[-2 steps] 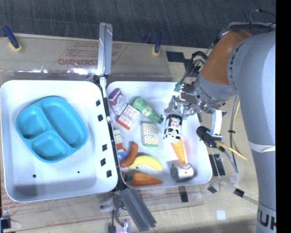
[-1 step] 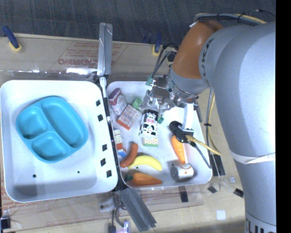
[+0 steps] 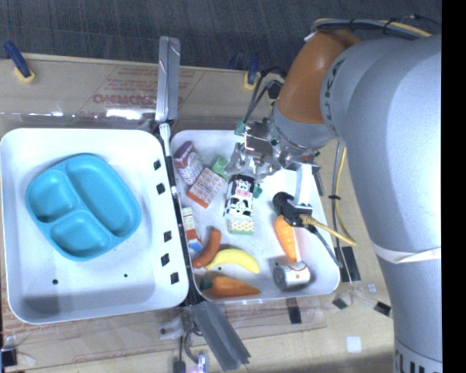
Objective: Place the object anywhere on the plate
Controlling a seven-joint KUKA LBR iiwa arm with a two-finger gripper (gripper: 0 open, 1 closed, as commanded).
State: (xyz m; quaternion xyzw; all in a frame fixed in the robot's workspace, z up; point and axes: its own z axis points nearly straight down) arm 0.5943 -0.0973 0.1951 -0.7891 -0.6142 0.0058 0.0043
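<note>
Over right bin [image 3: 326,282], jaws state unclear above cow-print carton [image 3: 241,203], lettering illegible

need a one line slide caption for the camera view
KUKA arm's gripper over the milk carton in the cluttered right bin, blue divided plate waiting in the left bin.

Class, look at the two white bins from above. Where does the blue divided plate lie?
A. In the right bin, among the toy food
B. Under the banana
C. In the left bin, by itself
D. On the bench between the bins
C: the blue divided plate lies in the left bin, apart from the banana and the other toy food, which sit in the right bin.
</note>
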